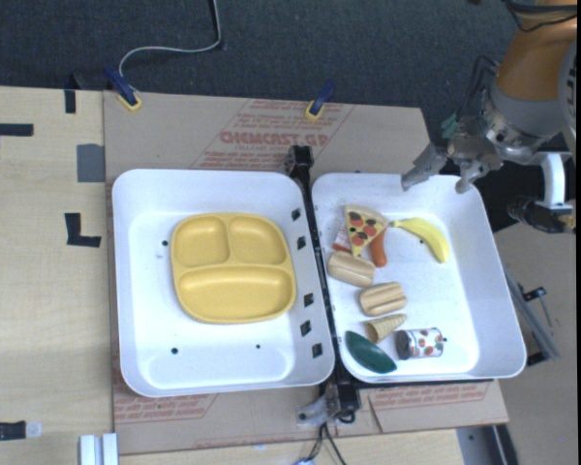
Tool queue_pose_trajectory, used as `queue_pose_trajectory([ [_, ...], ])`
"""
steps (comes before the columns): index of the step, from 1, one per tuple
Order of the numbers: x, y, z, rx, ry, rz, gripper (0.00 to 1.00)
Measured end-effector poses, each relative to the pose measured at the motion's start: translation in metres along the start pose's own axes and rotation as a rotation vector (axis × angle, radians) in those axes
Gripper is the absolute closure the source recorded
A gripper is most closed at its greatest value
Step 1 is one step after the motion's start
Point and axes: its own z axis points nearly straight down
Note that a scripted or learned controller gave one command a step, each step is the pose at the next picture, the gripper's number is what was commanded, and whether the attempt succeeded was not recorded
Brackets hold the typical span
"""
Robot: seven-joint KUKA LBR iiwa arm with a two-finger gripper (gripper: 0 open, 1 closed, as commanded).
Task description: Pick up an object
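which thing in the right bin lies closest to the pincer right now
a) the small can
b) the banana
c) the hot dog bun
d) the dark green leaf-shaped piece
b) the banana lies in the upper part of the right bin, just below the pincer that hangs at that bin's top rim, while the small can, the green piece and the bun sit farther down.

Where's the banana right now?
The banana lies in the right bin, near its far right corner, just right of the pizza slice.
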Motion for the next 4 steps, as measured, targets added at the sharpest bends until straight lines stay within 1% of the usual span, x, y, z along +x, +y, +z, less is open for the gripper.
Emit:
queue_pose_trajectory([
  [1,0.007,0.014,0.141,0.001,0.0,-0.001,0.0],
  [2,0.022,0.042,0.169,-0.01,0.001,-0.002,0.0],
  [3,0.025,0.013,0.168,-0.025,-0.003,0.002,0.0],
  [4,0.025,0.041,0.17,-0.009,0.0,-0.001,0.0],
])
